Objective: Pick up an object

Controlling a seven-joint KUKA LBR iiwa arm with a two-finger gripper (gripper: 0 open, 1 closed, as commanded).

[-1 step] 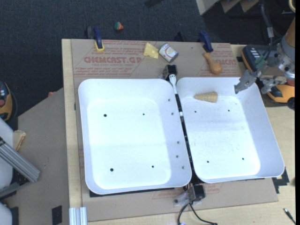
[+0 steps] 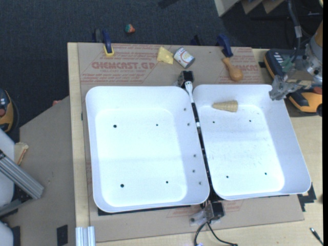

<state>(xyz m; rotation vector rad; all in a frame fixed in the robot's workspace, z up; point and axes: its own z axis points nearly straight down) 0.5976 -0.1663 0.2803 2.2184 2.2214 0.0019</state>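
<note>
Where the right bin [image 2: 287, 183] met its far rim, a tan cone-shaped object [image 2: 225, 106] lay on its side, long axis running across the bin, narrow end pointing toward the left bin [image 2: 102, 188]. Open white floor surrounded it on every side. The gripper [image 2: 279, 92] hung at the right bin's far right corner, well apart from the cone; its finger state could not be determined.

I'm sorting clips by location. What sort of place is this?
Probably a robotics lab bench: two white bins clamped to a board, the tool reaching over the right bin, and dark carpet beyond.
</note>
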